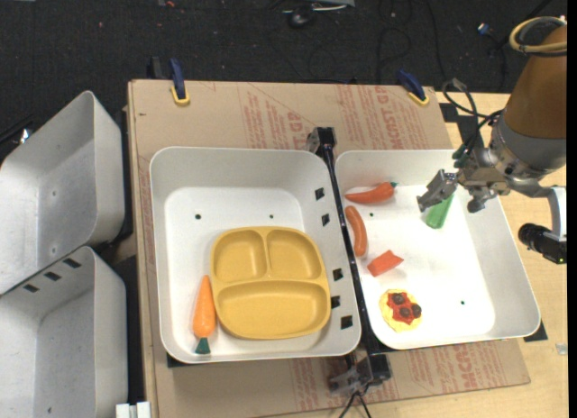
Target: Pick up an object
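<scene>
My gripper (pixel 454 198) hangs over the far part of the right bin (pixel 505 254), its two fingers spread apart and open. A small green piece (pixel 438 214) sits right at the left fingertip (pixel 433 195), its upper end hidden by that finger; it is not between the fingers. Also in the right bin are a red-orange chili pepper (pixel 371 194), an orange sausage (pixel 357 230), a small red-orange block (pixel 385 263) and a yellow disc with red and dark toppings (pixel 401 309).
The left bin (pixel 171 227) holds a yellow divided plate (pixel 270 283) and an orange carrot (pixel 205 311) beside it. A black divider (pixel 341 236) separates the bins. Grey trays (pixel 54 227) stand off the bench's left side. Cables lie at the right edge.
</scene>
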Controlling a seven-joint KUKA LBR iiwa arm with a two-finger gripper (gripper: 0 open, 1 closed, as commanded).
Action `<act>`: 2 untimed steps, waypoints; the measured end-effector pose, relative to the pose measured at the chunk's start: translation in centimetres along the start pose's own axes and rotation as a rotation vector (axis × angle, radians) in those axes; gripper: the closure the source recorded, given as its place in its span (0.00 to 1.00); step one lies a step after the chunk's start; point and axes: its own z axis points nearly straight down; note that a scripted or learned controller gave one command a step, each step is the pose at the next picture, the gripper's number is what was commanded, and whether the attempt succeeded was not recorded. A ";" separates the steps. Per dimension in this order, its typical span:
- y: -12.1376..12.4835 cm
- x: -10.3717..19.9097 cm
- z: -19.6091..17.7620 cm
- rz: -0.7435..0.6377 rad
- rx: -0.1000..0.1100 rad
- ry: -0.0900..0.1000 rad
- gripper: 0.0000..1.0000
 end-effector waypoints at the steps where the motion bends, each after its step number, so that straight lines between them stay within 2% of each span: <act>1: 0.3 0.0 -0.7 -0.003 -0.013 -0.002 0.00; 2: -0.2 0.1 5.6 -0.001 -0.007 -0.001 0.00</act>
